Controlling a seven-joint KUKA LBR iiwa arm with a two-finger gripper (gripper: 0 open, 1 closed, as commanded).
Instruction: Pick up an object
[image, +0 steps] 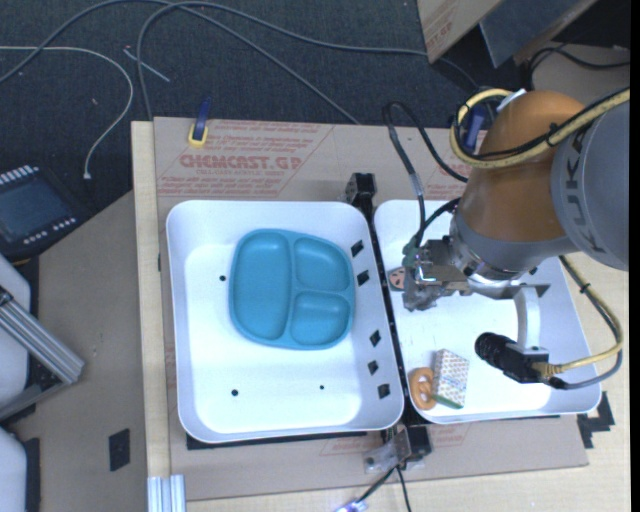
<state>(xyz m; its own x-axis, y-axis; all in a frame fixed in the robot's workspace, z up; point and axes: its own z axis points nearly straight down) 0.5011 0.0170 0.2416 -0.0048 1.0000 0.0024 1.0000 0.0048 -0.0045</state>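
Over the right bin (492, 402), the grey-and-orange arm (520, 170) reaches in from the right and covers most of that bin's far half. Its gripper (425, 278) points down close to the bin's left wall, low over the white floor. From this angle the wrist hides the pincer, so it cannot be told whether it is apart or together, and nothing can be seen clamped in it.

Just left of the gripper, against the dividing wall, sits a small brownish thing (397, 278), too small to make out.

Down at the near end of the same bin lie two candidates for picking. A patterned packet (452, 377) lies flat, and an orange ring-shaped piece (423, 386) is touching its left edge, right by the bin's near-left corner. Both are well apart from the gripper.

Across in the left bin (200, 300), a blue divided plate (290, 288) lies flat, right side up, three compartments showing, a little toward the far side of the bin.

Both bins rest on a cardboard sheet (260, 150) with red print, and loose cables (120, 60) trail over the dark floor beyond.
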